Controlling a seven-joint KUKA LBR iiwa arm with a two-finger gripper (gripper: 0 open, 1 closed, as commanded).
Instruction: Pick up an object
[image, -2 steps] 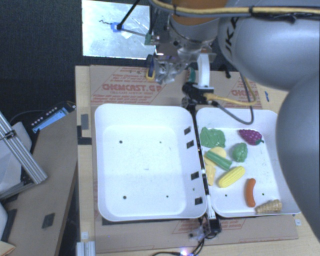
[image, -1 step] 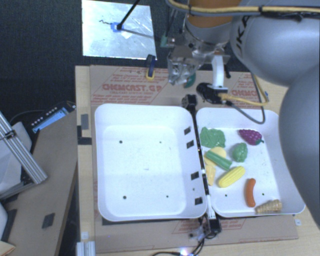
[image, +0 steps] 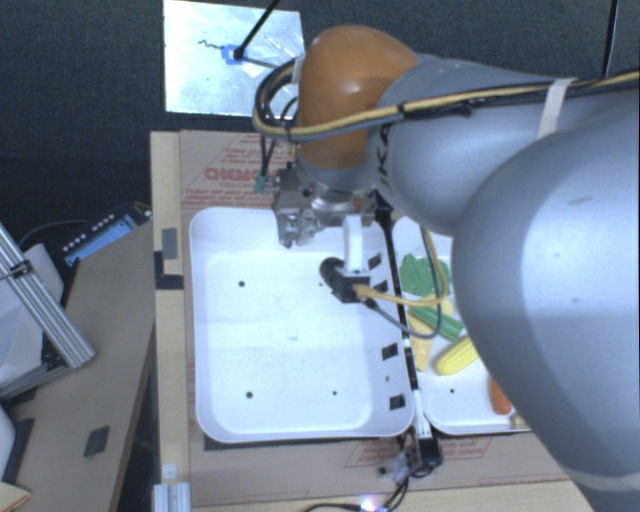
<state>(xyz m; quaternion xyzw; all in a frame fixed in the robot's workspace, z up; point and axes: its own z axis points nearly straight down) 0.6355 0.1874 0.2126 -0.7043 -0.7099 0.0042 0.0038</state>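
Gripper: the grey metal two-finger gripper (image: 292, 230) hangs at upper centre, over the upper edge of the left shallow white bin (image: 230, 400).
Grip: too shadowed to tell whether it is spread or pressed together.
Targets: green plastic toy vegetables (image: 425, 272) and a yellow toy corn cob (image: 455, 356) lie in the right white bin (image: 452, 412), to the lower right of the gripper.
Axis: the cob runs lower left to upper right.
Hidden: the grey arm (image: 540, 250) covers most of that bin, and an orange piece (image: 498, 398) is cut off.

A robotics lab: grey arm (image: 560, 230) over two white bins (image: 280, 340) on a cardboard-lined bench (image: 215, 180), aluminium framing (image: 40, 305) alongside.
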